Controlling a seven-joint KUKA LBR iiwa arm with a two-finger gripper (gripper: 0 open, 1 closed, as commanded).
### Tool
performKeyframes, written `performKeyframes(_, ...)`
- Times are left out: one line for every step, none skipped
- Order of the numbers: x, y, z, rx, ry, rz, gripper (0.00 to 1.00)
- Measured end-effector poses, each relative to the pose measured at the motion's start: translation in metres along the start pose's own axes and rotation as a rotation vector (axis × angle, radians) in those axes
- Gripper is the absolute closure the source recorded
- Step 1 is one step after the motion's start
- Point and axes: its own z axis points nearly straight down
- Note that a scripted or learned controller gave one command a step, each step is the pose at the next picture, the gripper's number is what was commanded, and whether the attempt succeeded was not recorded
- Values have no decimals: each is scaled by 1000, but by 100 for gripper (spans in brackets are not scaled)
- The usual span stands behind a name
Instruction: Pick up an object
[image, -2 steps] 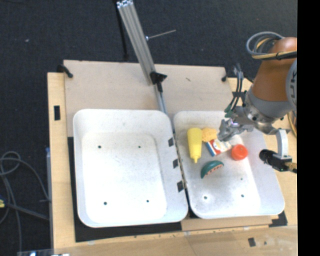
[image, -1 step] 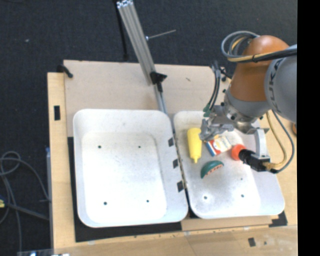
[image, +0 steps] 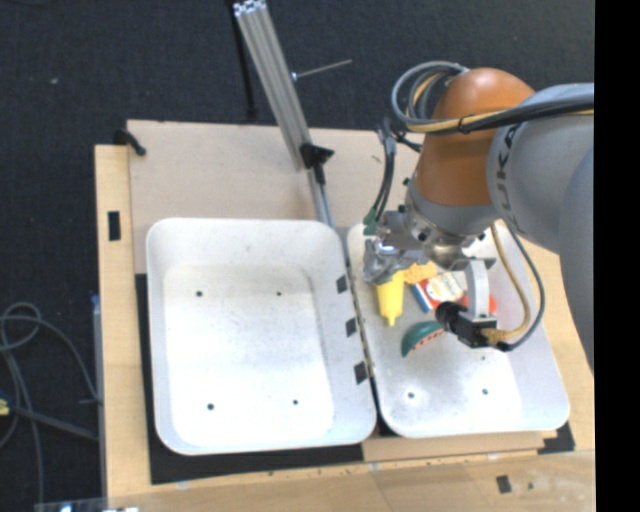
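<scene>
My gripper (image: 396, 262) hangs over the upper left part of the right bin (image: 470, 400), under the orange wrist band. A yellow object (image: 390, 300) lies directly below the gripper, close to the bin's left wall and touching or nearly touching the gripper's metal end. Just right of it sits an orange, white and blue item (image: 441, 290), partly covered by the wrist. A teal curved piece (image: 419, 338) lies a little lower in the same bin.
The left bin (image: 245, 330) stands beside the right one, their rims meeting near the middle. A slanted metal rail (image: 285, 100) rises from behind the bins. A black cable plug (image: 470, 325) hangs off the wrist over the right bin.
</scene>
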Motion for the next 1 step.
performKeyframes(62, -14, -1, 2, 0, 0, 100)
